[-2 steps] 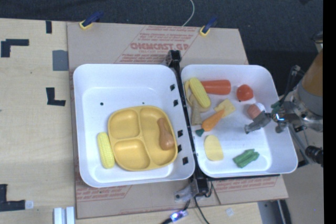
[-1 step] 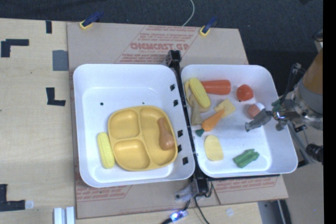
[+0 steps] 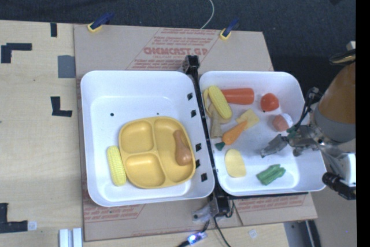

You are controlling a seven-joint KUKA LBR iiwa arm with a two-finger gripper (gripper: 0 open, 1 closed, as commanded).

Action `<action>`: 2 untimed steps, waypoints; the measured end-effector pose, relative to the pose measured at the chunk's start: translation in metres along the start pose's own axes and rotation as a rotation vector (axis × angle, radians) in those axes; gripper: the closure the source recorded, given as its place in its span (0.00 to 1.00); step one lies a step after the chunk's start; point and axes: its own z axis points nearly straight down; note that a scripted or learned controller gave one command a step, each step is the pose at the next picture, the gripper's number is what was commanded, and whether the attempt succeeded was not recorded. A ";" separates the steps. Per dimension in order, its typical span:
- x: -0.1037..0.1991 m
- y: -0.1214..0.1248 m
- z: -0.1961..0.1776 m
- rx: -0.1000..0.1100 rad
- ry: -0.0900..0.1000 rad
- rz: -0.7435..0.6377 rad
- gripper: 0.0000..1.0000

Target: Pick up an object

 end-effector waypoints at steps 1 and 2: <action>0.001 -0.001 0.056 -0.001 0.000 -0.001 0.00; 0.001 0.000 0.046 0.000 0.001 -0.002 1.00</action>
